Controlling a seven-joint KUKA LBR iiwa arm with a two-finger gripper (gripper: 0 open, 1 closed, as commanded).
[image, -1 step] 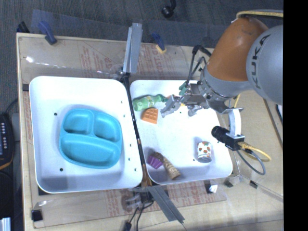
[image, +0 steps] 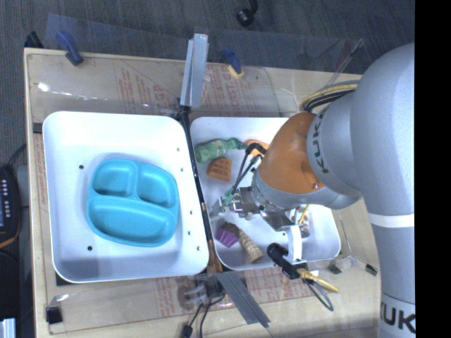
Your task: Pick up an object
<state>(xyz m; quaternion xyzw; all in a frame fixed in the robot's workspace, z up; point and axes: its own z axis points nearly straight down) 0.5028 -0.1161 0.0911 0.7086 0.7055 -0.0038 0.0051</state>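
My gripper hangs low in the right bin, near its left wall, under the orange wrist band. The wrist hides its fingers. Just below it lie a purple object and a tan cone-shaped piece. Above it rest an orange waffle-like toy and a green toy at the bin's back left. A thin orange item pokes out beside the arm. I see nothing between the fingers.
The left bin bears a blue divided tray. A grey bar stands at the back between the bins. The big grey arm covers the right bin's right half. Cables and a clamp sit at the front edge.
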